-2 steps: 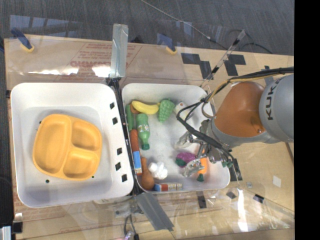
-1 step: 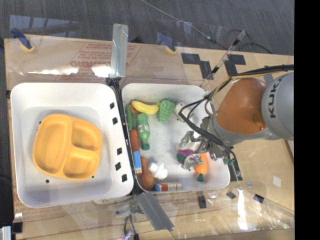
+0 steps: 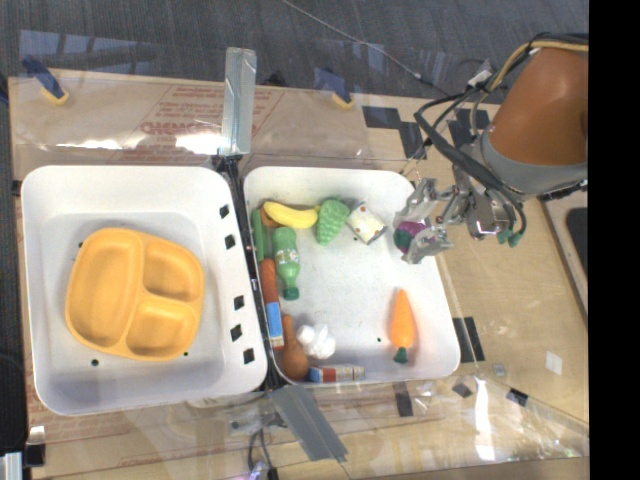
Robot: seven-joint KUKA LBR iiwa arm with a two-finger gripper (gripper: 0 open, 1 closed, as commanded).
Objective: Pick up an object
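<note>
Right bin [image 3: 430, 268]: open floor lies in the middle, between the carrot [image 3: 401, 322] and the green bottle [image 3: 287, 261] — toys crowd the left wall and far edge. Left bin [image 3: 40, 268]: the yellow tray [image 3: 133, 292] covers most of its floor.

Two bins sit side by side. The left bin [image 3: 40, 268] holds a divided tray [image 3: 135, 293]. In the right bin [image 3: 350, 313], a banana [image 3: 288, 213], a toy grape bunch [image 3: 332, 220] and a small box [image 3: 366, 226] line the far side. A bottle [image 3: 287, 263] lies left, a carrot [image 3: 401, 323] near right, a marker [image 3: 335, 373] along the near wall.
</note>
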